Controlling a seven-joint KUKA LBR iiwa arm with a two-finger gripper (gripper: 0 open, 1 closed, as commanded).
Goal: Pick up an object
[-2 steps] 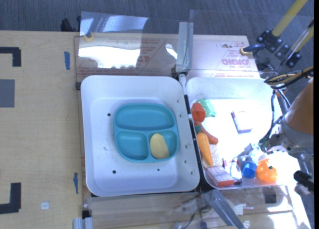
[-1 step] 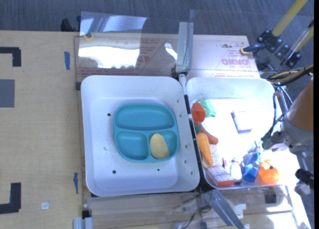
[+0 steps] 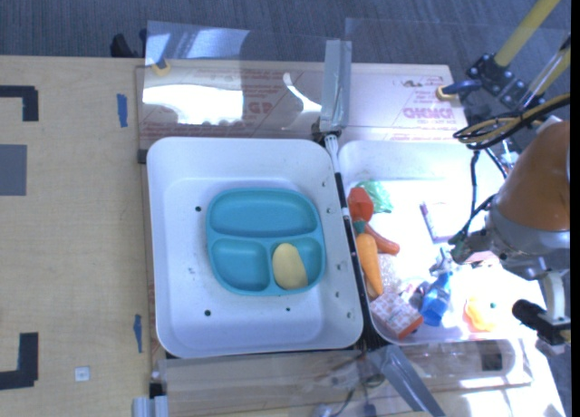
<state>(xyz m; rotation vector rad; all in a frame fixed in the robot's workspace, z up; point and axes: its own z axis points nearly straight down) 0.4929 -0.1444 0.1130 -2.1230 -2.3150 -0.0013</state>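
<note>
**Arm hanging over a crowded right bin**

From the one overhead camera, two white bins are sitting side by side on the bench. The left bin (image 3: pixel 172 252) is holding one teal divided tray (image 3: pixel 263 238) with three compartments; a single yellow, potato-shaped item (image 3: pixel 290 266) is lying in the tray's lower right compartment.

The right bin (image 3: pixel 399 157) is carrying the clutter. Along its left wall a red and green toy vegetable (image 3: pixel 364 202) is lying above an orange carrot (image 3: pixel 369 263), the two close together. Below the carrot, a clear packet with red specks (image 3: pixel 391 308) is resting near the bin's front edge. A blue bottle-like object (image 3: pixel 436 299) is standing just beside it, and an orange and yellow item (image 3: pixel 478 314) is lying further right in glare.

The arm (image 3: pixel 536 190) is reaching in from the right, its orange band and grey wrist covering the bin's right side; black cables are looping above it. The gripper (image 3: pixel 450 256) is hovering just above the blue object, and whether it is open or closed cannot be told.

Behind the bins, red print on a clear panel (image 3: pixel 421 102) is showing mirrored and cannot be read.
</note>
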